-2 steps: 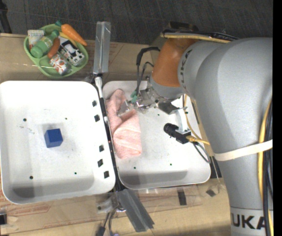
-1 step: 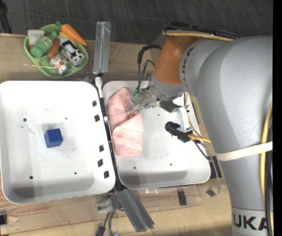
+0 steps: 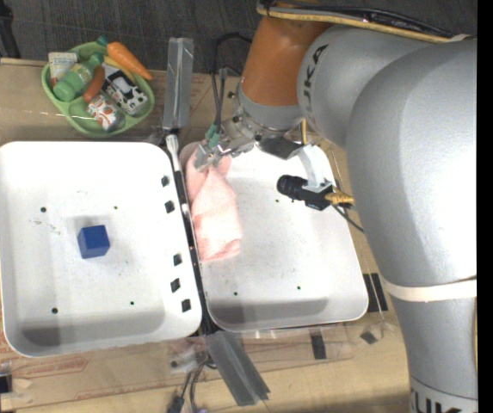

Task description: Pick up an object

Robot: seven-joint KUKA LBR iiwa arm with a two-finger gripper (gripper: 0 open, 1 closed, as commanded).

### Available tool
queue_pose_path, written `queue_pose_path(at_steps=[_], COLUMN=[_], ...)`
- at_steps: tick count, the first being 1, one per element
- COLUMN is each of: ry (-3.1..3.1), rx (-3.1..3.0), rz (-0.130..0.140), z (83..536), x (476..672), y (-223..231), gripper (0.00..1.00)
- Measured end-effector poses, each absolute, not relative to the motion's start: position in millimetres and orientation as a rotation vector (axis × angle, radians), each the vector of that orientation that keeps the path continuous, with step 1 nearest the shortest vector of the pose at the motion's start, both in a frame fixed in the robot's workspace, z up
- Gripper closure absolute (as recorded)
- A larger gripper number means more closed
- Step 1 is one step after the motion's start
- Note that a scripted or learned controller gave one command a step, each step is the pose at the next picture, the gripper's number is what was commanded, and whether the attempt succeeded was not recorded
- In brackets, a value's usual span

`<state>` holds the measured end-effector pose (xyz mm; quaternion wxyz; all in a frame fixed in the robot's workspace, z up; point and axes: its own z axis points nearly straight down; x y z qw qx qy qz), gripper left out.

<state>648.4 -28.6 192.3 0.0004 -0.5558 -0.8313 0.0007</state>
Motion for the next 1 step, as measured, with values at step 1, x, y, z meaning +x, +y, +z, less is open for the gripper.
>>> queue_pose_path(at_steps=[1], ry=[-2.806], rx=[-1.415], rz=[0.002], z=[227.1], x=[656.7], y=[-87.0], gripper=[1.00])
